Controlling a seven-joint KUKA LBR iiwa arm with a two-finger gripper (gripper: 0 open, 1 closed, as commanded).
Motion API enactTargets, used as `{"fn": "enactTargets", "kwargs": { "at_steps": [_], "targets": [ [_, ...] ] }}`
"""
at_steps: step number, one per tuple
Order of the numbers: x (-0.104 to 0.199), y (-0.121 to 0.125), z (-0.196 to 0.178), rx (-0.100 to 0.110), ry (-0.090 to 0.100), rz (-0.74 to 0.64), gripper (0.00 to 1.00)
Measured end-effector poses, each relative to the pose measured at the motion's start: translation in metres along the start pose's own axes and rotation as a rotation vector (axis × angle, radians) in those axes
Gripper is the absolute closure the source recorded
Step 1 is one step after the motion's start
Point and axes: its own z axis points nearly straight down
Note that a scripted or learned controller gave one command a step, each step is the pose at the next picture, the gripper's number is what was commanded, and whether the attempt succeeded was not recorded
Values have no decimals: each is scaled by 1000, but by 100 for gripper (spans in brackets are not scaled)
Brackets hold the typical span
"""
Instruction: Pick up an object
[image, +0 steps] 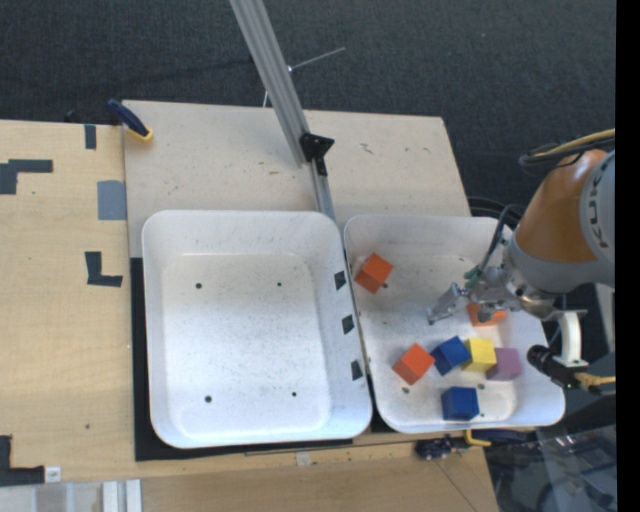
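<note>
Blocks lie in the right bin (400, 235), most of them crowded toward its near right corner. One orange block (374, 271) sits alone in the upper left part of that bin, close to the wall it shares with the left bin (240, 225), tilted, with bare white floor on its right and below it. A second orange block (412, 363) lies lower, near the bin's middle. Just right of it a blue block (452, 353) touches a yellow block (482, 352), and a pale purple block (505, 364) sits against the yellow one, near the right wall. Another blue block (460, 402) rests close to the near rim, slightly apart from the cluster above.

Arm comes in from the right, orange band (558, 212) above the right bin's far right side. Hand (470, 300) is low over the right half of the bin, above the cluster. A small orange-red piece (486, 316) shows right at the hand; whether it is pinched cannot be told, and the spread of the hand cannot be told either.

Open room: the middle strip of the right bin, between the lone orange block and the hand. The left bin's floor shows dark specks and four small dots. A slanted metal bar (280, 80) crosses the worktop (220, 150) down to the gap between the bins.
</note>
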Motion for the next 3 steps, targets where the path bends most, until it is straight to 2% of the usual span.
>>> {"fn": "enactTargets", "kwargs": {
  "at_steps": [1, 2, 3],
  "targets": [
    [1, -1, 44, -3, -1, -1, 0],
    [2, 0, 33, -4, 1, -2, 100],
    [3, -1, -9, -9, -1, -1, 100]
  ]
}}
